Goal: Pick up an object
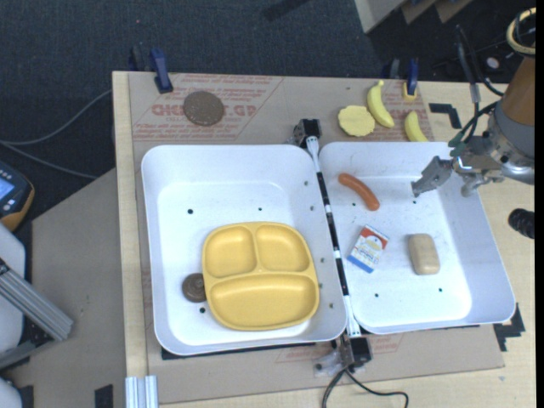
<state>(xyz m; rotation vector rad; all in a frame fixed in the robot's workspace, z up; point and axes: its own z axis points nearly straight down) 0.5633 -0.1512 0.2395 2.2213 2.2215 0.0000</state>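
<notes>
Nearest the camera, the left bin point(161, 228) carries one yellow divided plate point(257, 274), smooth plastic with three compartments and rounded corners, sitting toward the bin's near edge. Tucked against the plate's left side is one small brown disc point(193, 287), round and flat, touching the plate rim.

Across the divider, the right bin point(476, 300) holds three things. One beige block point(423, 253), rounded like a bread roll or sponge, matte, lies right of the bin's middle. Just left of it, apart from it, one small carton point(368, 249), white with red and blue print, lies tilted. Farther back, near the bin's far-left corner, one orange-red sausage point(359, 190), glossy and slender, lies at a slant.

Over the bin's far-right corner hangs the gripper point(446, 175), grey metal. Its fingers point(431, 177) stand apart with nothing between them. It is well apart from the sausage and the block.

Beyond the bins, on the bench's cardboard sheet point(255, 100) printed in faded red: one brown round disc point(203, 107) toward the far-left corner, one wavy-edged yellow piece point(356, 121), and two yellow bananas, one curved banana point(380, 104) just beside that piece, a second banana point(414, 127) farther right. Two blue clamps grip the far edge, a left clamp point(159, 69) and a right clamp point(411, 76).
</notes>
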